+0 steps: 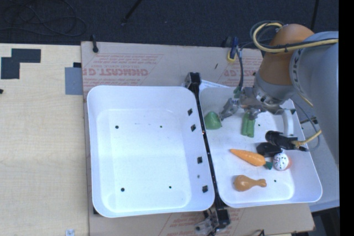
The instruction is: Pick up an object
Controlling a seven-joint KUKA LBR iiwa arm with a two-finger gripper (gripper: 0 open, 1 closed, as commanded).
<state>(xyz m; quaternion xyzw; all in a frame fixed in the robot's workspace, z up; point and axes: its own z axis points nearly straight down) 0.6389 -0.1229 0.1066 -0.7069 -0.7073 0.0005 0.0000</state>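
I'm reading this as the approach: the gripper (pixel 238 113) is low in the right bin (pixel 310 196), fingers spread apart, nothing between them. The green cylinder (pixel 248 126), short and smooth, lies just beside one fingertip, near the bin's back. Next I'd centre over it, then close.

I count two white bins: one bin (pixel 296 188) under the gripper (pixel 238 112) and a second bin (pixel 144 146) beside it, on the side away from the arm. There are two green things, a rounded lump (pixel 212 120) and a small cylinder (pixel 248 126), one on either side of the gripper. Below the gripper in my view are one orange carrot (pixel 248 157), one tan drumstick shape (pixel 248 183) and one white speckled ball (pixel 281 161)
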